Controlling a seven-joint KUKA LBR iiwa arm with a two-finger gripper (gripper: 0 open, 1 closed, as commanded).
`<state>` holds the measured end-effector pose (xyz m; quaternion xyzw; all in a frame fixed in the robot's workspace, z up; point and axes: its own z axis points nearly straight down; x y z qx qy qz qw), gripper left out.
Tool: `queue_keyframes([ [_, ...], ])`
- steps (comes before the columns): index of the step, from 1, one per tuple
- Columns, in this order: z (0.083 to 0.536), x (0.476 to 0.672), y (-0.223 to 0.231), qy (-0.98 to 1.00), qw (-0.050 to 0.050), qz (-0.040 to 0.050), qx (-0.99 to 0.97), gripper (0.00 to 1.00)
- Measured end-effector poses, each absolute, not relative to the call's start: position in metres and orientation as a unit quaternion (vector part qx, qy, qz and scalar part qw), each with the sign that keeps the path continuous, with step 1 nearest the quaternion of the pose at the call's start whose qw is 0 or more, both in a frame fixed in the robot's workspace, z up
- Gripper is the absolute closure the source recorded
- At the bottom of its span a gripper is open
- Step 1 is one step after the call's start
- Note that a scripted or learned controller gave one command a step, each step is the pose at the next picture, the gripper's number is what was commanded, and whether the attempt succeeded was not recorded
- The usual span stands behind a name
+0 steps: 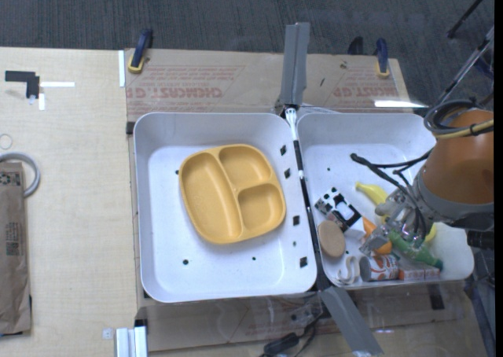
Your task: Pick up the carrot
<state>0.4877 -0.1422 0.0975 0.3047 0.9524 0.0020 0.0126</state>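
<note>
The carrot [380, 244] lies in the right bin [330, 139] near its front. It is orange, with a green leafy top [417, 252] pointing right. Part of it is hidden under the gripper. My gripper [395, 224] hangs low over the carrot's middle, right above or touching it, at the end of the grey arm with the orange band [465, 165]. The view does not show the carrot lifted off the bin floor.
Around the carrot sit a yellow banana [369, 190], a tan round piece [332, 239], a black-and-white item [336, 206] and a red-labelled tube [391, 270]. A yellow divided plate [232, 190] fills the middle of the left bin [157, 214].
</note>
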Motion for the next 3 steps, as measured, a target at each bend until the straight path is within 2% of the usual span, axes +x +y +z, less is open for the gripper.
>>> queue_keyframes([
  [1, 0.105, 0.486, -0.142, 0.952, 0.009, 0.0017, 0.306, 1.00],
  [2, 0.094, 0.502, -0.181, 0.954, 0.004, 0.0004, 0.298, 1.00],
  [3, 0.224, 0.522, -0.161, 0.932, 0.001, -0.0001, 0.362, 1.00],
])
